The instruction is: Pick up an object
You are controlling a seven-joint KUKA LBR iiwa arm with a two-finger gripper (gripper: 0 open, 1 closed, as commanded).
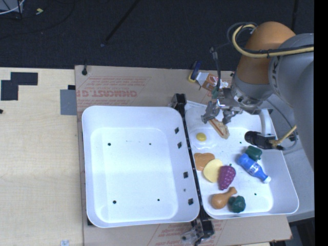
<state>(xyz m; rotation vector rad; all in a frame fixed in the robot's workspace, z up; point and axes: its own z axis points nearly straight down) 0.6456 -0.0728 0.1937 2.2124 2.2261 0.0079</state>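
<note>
While the grey arm with its orange band reaches in from the right over the far part of the right-hand shallow white bin point(279, 201), the gripper point(219, 116) hangs just above a tan, elongated bread-like toy piece point(221, 128) that lies at a slant near the bin's far left corner. The jaws look spread, one metal finger to each side of the piece's far end, but nothing is clearly clamped between them, so I would not count it as held.

That piece seems the likely target. To take it well, the jaws should close across its narrow width, not along its length, and nearer its middle than its tip, or it may pivot and slip out. They should go low enough to reach its sides yet stop short of the bin floor.

The small yellow round toy point(201, 136) sits near on the left, close enough to be nudged if the descent drifts. The other toys, among them a purple grape cluster point(226, 176), a blue bottle point(252, 167) and a tan drumstick-shaped piece point(223, 198), lie nearer the camera and well apart. The left-hand white bin point(92, 137) on the surface plays no part in this step.
</note>
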